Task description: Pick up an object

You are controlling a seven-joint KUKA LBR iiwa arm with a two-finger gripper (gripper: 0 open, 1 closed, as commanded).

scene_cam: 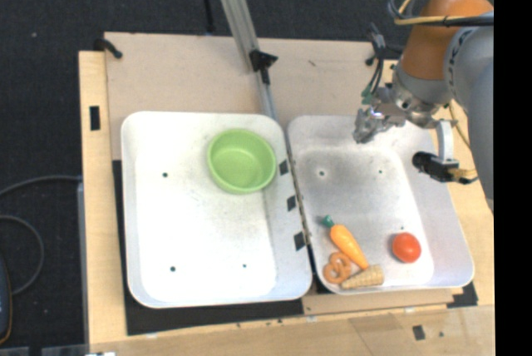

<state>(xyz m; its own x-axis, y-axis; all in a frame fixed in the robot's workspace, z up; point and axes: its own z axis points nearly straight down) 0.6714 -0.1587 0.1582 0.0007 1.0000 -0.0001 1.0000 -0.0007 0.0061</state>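
- Dark floor surrounds a pale wooden bench (166, 71) bearing two shallow white bins; your gripper (366, 126) hangs over the right bin's (374, 180) far edge, and whether it is parted or holds anything cannot be told.
- Pick the small round red tomato-like toy (406, 247) near the right bin's near right corner: it sits apart, so descend straight.
- Avoid the crowded near edge: an orange plastic carrot (347, 244), a pretzel-shaped toy (337, 267) and a yellowish corn-like piece (362, 278) touch.
- A lime-green plastic bowl (241, 160) rests in the left bin (166, 213).

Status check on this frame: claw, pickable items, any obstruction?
Claw over right bin far edge, nothing seen held. Carrot, tomato at near end. Green bowl in left bin.
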